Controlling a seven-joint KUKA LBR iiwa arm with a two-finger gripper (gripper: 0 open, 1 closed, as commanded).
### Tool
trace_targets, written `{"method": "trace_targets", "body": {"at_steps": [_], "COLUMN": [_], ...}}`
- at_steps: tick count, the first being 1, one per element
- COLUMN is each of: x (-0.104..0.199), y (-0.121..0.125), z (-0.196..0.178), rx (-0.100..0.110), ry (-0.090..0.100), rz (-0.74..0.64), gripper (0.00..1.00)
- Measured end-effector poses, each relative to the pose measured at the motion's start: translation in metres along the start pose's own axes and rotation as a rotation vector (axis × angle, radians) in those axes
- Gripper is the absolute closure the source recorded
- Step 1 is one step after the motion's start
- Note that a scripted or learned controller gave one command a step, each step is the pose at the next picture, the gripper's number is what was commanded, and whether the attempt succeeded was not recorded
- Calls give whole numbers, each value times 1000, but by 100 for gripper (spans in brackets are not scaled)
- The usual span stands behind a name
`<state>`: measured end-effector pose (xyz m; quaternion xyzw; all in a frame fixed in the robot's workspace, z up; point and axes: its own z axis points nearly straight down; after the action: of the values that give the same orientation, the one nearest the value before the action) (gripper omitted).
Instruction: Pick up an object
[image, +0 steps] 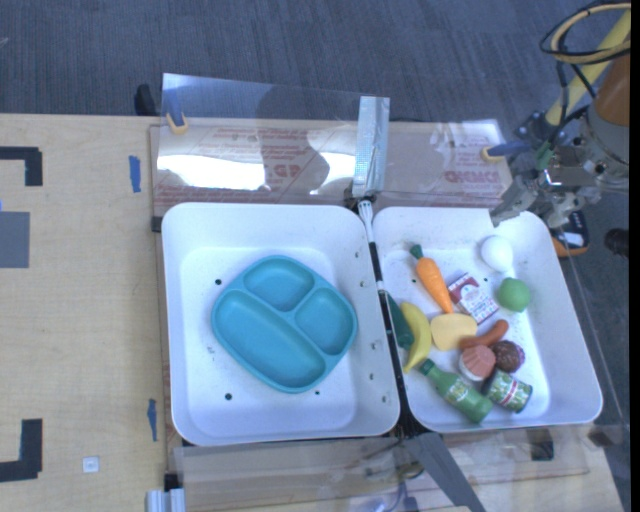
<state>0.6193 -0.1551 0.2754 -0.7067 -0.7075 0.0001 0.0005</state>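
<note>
The right bin (570, 330) holds a pile of toy food: an orange carrot (433, 283), a white egg (496, 251), a green ball (514, 294), a red-and-white packet (470, 294), a banana (417, 336), a yellow piece (452, 329), a sausage (491, 332), a dark red ball (508, 354), a green bottle (457, 392) and a green can (510, 391). My gripper (535, 203) hangs above the bin's far right corner, just beyond the egg. It stands apart from all the objects.
The left bin (190, 250) bears a blue divided plate (284, 322). Clear plastic screens (300, 150) stand behind both bins. Yellow cables (585, 40) loop over the arm at the upper right. Tan benchtop (70, 300) lies to the left.
</note>
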Motion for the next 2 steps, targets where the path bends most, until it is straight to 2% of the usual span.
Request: {"method": "trace_targets", "body": {"at_steps": [1,2], "x": [80,62], "y": [18,21], "z": [87,162], "rx": [8,10], "ry": [2,-1], "rz": [205,186], "gripper": [0,0]}}
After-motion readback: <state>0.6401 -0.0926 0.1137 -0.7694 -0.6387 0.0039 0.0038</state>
